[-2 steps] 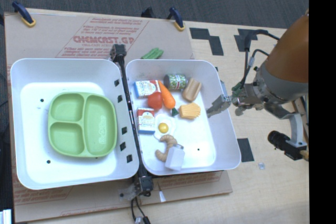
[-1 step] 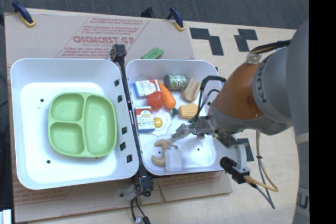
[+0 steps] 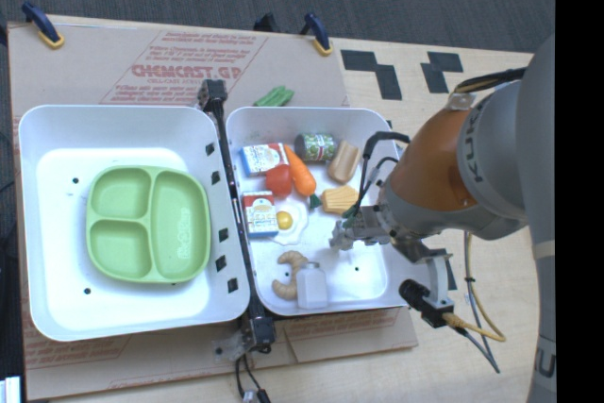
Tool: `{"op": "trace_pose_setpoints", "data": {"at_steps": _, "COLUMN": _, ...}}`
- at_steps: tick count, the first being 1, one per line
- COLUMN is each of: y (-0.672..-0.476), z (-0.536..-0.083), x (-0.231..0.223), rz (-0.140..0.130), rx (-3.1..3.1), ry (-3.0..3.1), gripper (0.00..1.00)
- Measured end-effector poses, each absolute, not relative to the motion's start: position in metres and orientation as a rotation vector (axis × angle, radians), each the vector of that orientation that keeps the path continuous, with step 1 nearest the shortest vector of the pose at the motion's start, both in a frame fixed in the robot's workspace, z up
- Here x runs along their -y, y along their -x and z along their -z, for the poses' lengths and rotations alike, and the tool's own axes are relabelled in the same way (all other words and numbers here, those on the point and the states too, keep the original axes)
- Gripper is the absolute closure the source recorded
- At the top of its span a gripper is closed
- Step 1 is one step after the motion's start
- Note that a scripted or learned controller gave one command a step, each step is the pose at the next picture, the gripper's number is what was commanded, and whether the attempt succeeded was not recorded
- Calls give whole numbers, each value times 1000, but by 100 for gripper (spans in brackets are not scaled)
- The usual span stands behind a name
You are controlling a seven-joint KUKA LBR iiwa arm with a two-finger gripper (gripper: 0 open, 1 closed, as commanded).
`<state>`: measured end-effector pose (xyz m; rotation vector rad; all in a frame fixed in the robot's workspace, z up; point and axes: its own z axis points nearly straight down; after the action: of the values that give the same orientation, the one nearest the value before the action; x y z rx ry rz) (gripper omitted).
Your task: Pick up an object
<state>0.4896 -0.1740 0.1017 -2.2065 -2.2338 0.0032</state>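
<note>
The gripper hung low over the right bin, at its right side, and whether it stood wide or narrow could not be told. Nothing showed between its fingers. Nearest the camera, at the bin's front, lay one white bottle and, just left of it and touching, one tan croissant; both lay near the gripper, to its lower left. One fried egg lay to the gripper's left, with one small carton beside it against the divider. One yellow cheese wedge lay just above the gripper, close to it. Farther back sat one red tomato, one orange carrot slanting beside it, and a second carton at the left. At the bin's far end were one green can on its side and one tan bread roll next to it.

The left bin held one green tray with three compartments, well apart from the gripper. Beyond the bins, one green piece lay on the cardboard.
</note>
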Motion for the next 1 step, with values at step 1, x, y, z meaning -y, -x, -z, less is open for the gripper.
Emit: {"op": "trace_pose_setpoints", "data": {"at_steps": 1, "y": -477, "z": -222, "x": 139, "rz": 1, "rx": 2229, "ry": 2215, "gripper": 100}}
